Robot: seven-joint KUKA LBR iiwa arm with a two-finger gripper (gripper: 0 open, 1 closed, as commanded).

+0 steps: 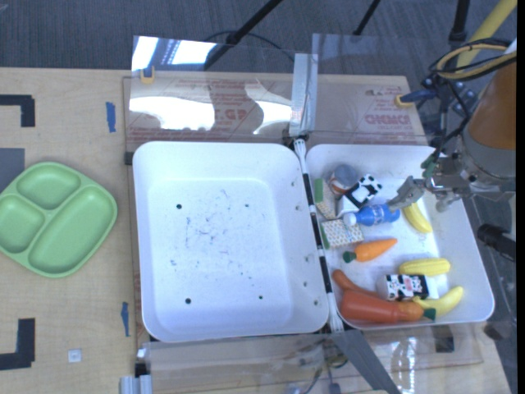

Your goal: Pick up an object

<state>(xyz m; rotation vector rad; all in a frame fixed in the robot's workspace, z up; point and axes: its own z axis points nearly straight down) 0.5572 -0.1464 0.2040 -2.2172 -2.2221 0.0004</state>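
My gripper [426,199] hangs over the upper right part of the right bin [480,273], its fingers spread open with nothing between them. Just below it lies a small yellow banana [418,218]. A blue bottle [374,215] lies left of the left fingertip [405,194]. Further down the bin are an orange carrot [374,249], a second yellow banana [424,266], a cow-patterned box [406,286], a third banana [444,300] and a long red-orange vegetable [373,306].
A black-and-white toy [367,190], a grey-blue object [344,175] and a checkered card [340,233] crowd the right bin's left side. The left bin [156,179] stands beside it. A green divided plate [53,217] rests at the bench's far left.
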